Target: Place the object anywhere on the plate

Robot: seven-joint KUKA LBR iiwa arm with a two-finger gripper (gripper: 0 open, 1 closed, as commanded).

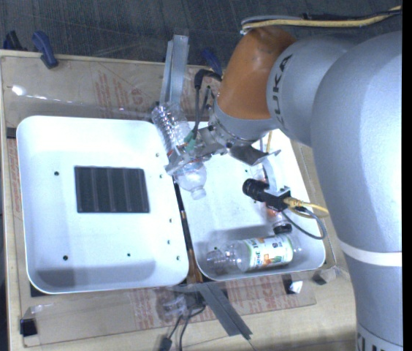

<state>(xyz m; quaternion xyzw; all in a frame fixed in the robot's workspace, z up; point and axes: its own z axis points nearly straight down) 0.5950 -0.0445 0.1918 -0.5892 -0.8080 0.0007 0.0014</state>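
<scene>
- Bottle [253,254], clear plastic with a printed label, lies on its side along the near wall of the right bin [224,210], likely rolled there against the rim.
- Dark ribbed plate [112,189] sits flat in the middle of the left bin [38,145], well apart from the bottle.
- Gripper [184,156] hangs over the seam between the bins; a clear crumpled thing shows at its tip, but whether it is clamped I cannot tell.
- Arm [315,86] reaches in from the right, orange band above the wrist, bent low over the right bin's far end.

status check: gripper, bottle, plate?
Gripper low over the bins' divider, a clear plastic bottle at its tip; grasp unconfirmed. Second clear bottle with a printed label lies in the right bin. Dark ribbed rectangular plate in left bin, bare.
</scene>
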